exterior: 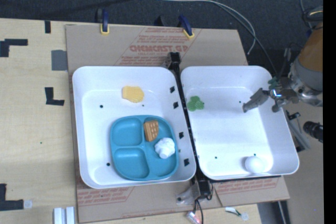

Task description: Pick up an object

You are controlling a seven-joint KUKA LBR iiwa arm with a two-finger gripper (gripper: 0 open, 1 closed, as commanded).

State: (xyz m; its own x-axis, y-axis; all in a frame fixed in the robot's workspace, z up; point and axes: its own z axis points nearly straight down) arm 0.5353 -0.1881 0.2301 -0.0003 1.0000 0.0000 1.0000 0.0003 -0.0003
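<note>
Bench: cardboard sheet [157, 44] is lying under both bins, printed in red, with two clips at its far edge, one blue and yellow clip [104, 22] on the left and another [185, 27] to its right.
Left bin [84, 113]: it is sitting on the left half of the cardboard, touching the other bin along a dark middle seam.
Yellow piece [133, 94]: it is lying on the floor of the left bin, near the far wall, just beyond the tray.
Tray [126, 162]: this blue, three-part tray is taking up the near half of the left bin.
Waffle [151, 130]: a small brown ridged piece is resting in the tray's right compartment, at its far end.
White lump [165, 148]: it is sitting in that same compartment, just in front of the waffle and close to touching it.
Right bin [231, 128]: it is sitting on the right half of the cardboard.
Green piece [196, 104]: it is lying on the right bin's floor, close to the left wall.
Ball [256, 163]: a white ball is resting in the near right corner of the right bin.
Gripper [265, 101]: it is hanging over the far right part of the right bin, fingers spread apart with nothing between them, well apart from the green piece and the ball.
Arm [312, 60]: it is reaching in from the right, its orange band showing over the bin's right rim.
Cable [210, 3]: a thin one is trailing across the dark floor beyond the bench.
</note>
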